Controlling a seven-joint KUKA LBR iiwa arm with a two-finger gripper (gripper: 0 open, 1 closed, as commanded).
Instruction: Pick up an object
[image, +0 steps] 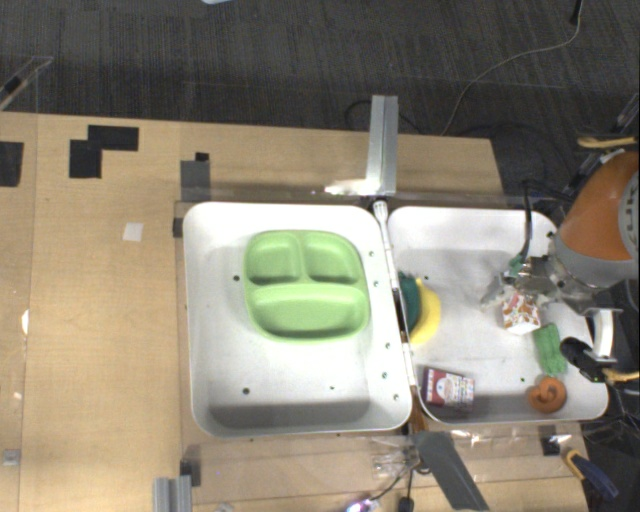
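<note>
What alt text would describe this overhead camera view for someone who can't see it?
A grey-and-orange robot arm reaches its gripper into the right white bin, over a crumpled packet. The left bin holds a green divided plate.

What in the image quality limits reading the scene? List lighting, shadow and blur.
Camera view: lighting is even and soft; the green tray throws a faint shadow in the left bin, whose lower wall looks grey; the white bins are bright but not blown out; the right bin's small items around the tool are soft and low in detail, so the tool's state is unreadable.
</note>
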